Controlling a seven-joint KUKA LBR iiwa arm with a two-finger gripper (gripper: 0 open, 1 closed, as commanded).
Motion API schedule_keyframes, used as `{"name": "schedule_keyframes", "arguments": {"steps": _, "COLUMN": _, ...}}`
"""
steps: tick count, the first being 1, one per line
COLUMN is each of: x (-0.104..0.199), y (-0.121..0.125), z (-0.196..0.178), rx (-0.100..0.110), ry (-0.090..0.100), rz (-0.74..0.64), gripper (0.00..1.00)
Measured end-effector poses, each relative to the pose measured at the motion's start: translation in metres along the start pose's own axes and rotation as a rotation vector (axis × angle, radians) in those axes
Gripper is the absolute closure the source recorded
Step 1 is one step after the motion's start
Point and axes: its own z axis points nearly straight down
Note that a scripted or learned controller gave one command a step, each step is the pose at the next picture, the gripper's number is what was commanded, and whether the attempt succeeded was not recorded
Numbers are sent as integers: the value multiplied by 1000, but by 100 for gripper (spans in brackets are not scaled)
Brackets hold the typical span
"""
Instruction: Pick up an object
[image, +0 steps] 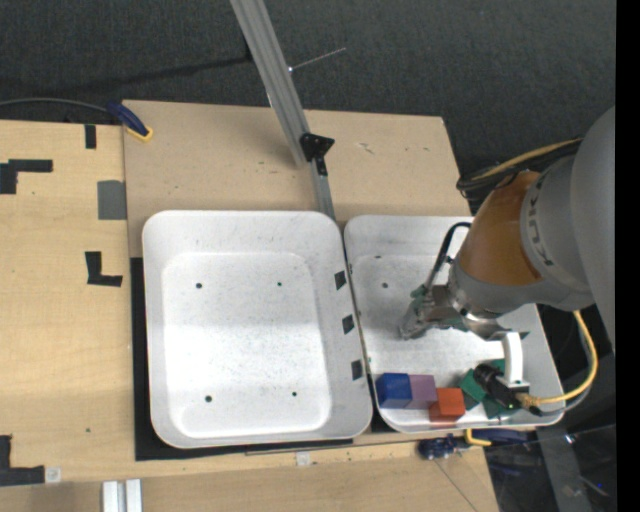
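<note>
Grey arm (585, 215), orange band (495, 240), black cable (447, 250)

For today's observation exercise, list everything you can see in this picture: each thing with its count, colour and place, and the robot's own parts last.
Left bin: 1, white, on the bench.
Right bin: 1, white, beside the left bin.
Blue block: 1, blue, right bin's near edge.
Purple block: 1, purple, right of the blue block.
Orange block: 1, orange, near edge.
Green object: 1, green, right of the orange block.
Rail: 1, grey, slanting behind the bins.
Arm: 1, grey with orange band, from the right.
Gripper: 1, dark, over the right bin.
</note>
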Motion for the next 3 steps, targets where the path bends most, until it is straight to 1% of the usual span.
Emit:
{"name": "schedule_keyframes", "arguments": {"steps": 1, "x": 2, "y": 3, "z": -42, "rx": -6, "ry": -2, "rz": 1, "gripper": 100}}
{"name": "schedule_keyframes", "arguments": {"steps": 2, "x": 2, "y": 4, "z": -105, "rx": -9, "ry": -3, "rz": 1, "gripper": 100}}
{"name": "schedule_keyframes", "arguments": {"steps": 3, "x": 2, "y": 4, "z": -119, "rx": -4, "ry": -2, "rz": 1, "gripper": 100}}
